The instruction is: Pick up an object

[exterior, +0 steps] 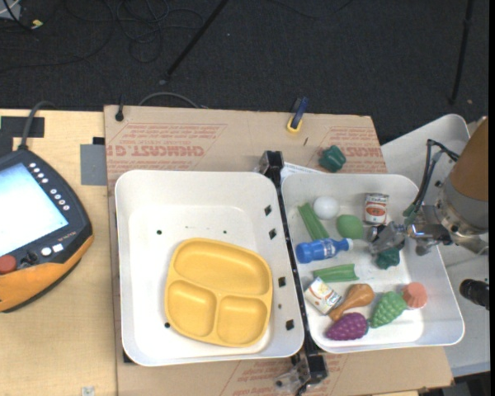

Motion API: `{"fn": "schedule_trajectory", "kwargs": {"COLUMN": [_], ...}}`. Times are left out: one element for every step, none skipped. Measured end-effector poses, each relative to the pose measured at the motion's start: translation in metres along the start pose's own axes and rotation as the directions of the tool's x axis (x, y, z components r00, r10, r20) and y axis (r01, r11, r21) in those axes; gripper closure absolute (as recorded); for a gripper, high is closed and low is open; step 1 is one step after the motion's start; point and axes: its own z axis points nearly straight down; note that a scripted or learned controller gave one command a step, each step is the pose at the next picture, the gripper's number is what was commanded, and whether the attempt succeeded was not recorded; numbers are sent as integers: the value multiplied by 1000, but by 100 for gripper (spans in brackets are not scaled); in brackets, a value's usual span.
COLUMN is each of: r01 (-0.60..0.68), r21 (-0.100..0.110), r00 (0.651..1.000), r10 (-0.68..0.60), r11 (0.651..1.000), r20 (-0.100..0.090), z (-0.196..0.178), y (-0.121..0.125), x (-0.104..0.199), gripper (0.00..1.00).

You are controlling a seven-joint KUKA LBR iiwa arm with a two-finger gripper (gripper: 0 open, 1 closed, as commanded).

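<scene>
Stage: while the gripper hangs low in the right bin, nothing looks lifted yet, so I judge the pick as begun but not done.
Gripper: its tip sits just right of the green ball and below the can; how wide it stands cannot be told, since metal and toys blur together there.
Likely target: a dark teal piece lies right under the tip, touching or nearly so; whether it is grasped cannot be told.
Landmark: the blue bottle lies near the bin's left wall, cap end toward the gripper.
Above the bottle: a green stick, a white ball, then the green ball and the can farther right.
Below the bottle: a green pod, a small jar, a drumstick, purple grapes.
Right of the grapes: a green bumpy fruit and a pink fruit.
Left bin: holds a yellow tray, well apart from the arm.
Outside: a teal block rests on the cardboard beyond the right bin.
Left to do: secure a grip on one toy, probably the teal piece, and raise it clear of the bin.
Risk: neighbours crowd close, so a closing grasp may nudge the green ball or the can.
</scene>
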Motion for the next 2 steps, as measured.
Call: {"fn": "schedule_trajectory", "kwargs": {"r01": [-1,1], "r21": [8,-2], "r00": [1000,1000], "r10": [2,-1], "r11": [1000,1000], "r20": [-4,1], "z": [47,119], "y": [-54,-49], "x": [31,31], "gripper": [0,0]}}
